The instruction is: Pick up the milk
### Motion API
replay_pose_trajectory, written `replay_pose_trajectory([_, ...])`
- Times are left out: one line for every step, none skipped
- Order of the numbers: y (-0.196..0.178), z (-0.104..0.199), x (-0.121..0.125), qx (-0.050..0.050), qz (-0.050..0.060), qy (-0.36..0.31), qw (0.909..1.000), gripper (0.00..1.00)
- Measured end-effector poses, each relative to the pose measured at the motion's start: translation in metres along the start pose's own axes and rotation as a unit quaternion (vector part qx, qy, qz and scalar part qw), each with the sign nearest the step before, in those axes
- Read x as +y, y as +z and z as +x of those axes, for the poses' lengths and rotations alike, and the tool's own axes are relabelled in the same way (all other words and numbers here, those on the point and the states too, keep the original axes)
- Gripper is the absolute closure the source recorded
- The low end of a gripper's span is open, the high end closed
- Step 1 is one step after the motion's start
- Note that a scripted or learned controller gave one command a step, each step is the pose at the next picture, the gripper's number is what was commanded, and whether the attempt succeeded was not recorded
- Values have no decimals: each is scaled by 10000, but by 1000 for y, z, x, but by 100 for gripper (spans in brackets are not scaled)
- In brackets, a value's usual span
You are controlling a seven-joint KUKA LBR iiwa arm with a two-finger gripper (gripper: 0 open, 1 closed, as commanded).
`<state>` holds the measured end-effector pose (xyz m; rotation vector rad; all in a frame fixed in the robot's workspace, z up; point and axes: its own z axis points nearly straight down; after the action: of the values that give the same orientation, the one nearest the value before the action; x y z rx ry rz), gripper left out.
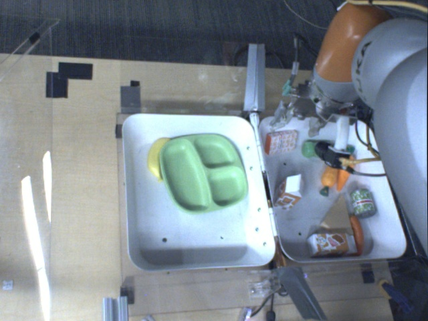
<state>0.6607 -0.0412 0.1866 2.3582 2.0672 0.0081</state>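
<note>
**Approach phase: arm at the back of the right bin, milk not yet grasped**

The milk (289, 191), a small white carton with a brown-and-red printed lower face, lies tilted near the middle of the right bin (394, 246), just beside the wall it shares with the left bin (134, 179). A good grasp would probably come from above, with the jaws aligned across the carton's narrower faces and centred on its body, so that the tilted box does not pivot out on closing. Room for descent looks adequate: the red-and-white packet (281, 141) sits behind the carton, the orange-and-green toy vegetable (333, 178) to its right, the printed can (362, 202) farther right, and the brown carton (332, 243) near the front wall, all apart from the milk. The shared wall on the left is the closest obstacle, so a finger lowered on that side risks catching it.

The grey arm enters from the right, its orange band (342, 35) high over the bin's back edge. The gripper (309, 107) hangs above the back of the right bin, behind the red-and-white packet and well apart from the milk. Whether the jaws are open or closed cannot be told; nothing is seen between them. The left bin holds a green divided tray (204, 171) over a yellow object (155, 158).
</note>
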Motion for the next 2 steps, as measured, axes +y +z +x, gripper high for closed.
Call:
replay_pose_trajectory([43,-53,-37,0,15,-313,9995,0])
replay_pose_trajectory([97,-48,-54,5,-18,-177,9998,0])
